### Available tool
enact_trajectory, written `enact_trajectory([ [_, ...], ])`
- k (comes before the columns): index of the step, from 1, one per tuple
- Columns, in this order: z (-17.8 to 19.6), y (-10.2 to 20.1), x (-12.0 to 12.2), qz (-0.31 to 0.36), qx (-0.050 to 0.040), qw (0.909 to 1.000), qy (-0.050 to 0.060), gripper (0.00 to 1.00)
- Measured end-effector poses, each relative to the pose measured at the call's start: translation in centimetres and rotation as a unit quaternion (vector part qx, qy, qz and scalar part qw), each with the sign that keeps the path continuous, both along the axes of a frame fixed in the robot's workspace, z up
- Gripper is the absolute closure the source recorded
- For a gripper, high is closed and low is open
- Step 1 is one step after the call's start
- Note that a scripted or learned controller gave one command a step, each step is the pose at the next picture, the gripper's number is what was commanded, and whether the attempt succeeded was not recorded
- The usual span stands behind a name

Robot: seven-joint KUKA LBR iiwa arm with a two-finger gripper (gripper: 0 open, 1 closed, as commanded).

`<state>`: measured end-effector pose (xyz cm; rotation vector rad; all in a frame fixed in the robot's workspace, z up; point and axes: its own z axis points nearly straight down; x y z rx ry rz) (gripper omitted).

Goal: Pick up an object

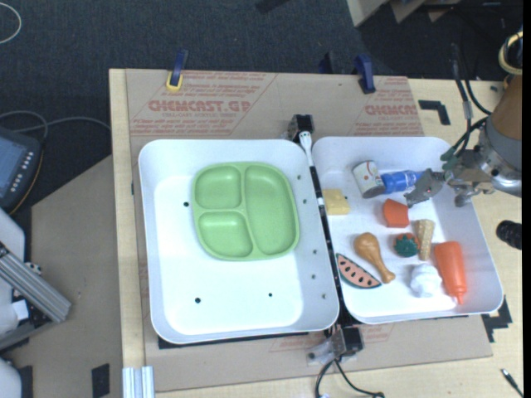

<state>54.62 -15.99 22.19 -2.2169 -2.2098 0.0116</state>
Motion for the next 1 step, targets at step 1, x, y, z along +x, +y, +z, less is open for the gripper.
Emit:
enact_trajectory([
  [1, 0.69, 0.02, 0.28, 0.002, -0.0014, 1.0000, -0.007, 0.00],
])
